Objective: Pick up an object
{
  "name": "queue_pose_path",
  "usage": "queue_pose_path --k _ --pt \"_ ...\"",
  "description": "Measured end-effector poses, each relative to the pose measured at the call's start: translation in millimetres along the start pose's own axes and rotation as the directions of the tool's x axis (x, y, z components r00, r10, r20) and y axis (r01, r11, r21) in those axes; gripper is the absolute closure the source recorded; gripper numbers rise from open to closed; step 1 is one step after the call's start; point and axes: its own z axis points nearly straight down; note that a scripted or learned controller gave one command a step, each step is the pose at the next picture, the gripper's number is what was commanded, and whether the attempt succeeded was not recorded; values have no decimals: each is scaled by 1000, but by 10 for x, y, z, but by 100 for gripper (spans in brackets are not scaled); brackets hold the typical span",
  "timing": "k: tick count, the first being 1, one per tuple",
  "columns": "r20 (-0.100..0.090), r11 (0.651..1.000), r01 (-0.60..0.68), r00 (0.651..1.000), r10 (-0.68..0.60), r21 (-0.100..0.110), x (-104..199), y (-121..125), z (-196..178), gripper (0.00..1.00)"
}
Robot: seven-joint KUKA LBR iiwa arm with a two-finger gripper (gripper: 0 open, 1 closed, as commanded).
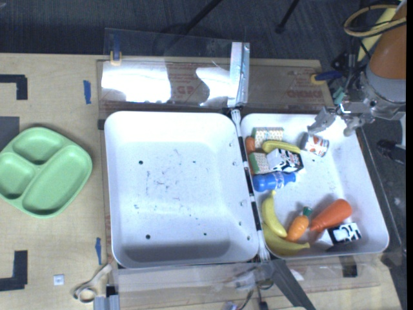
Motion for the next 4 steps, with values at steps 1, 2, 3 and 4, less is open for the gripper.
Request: queue_pose_path --k 1,2,3,4 --pt "1 999 -51 999 51 0 -262 121 699 0" --pt "-8 983 -186 983 186 -3 -291 427 1216 0" --pt "0 995 95 995 -95 0 -190 -218 533 0" --pt "-1 991 133 991 -133 -6 -408 16 1180 0"
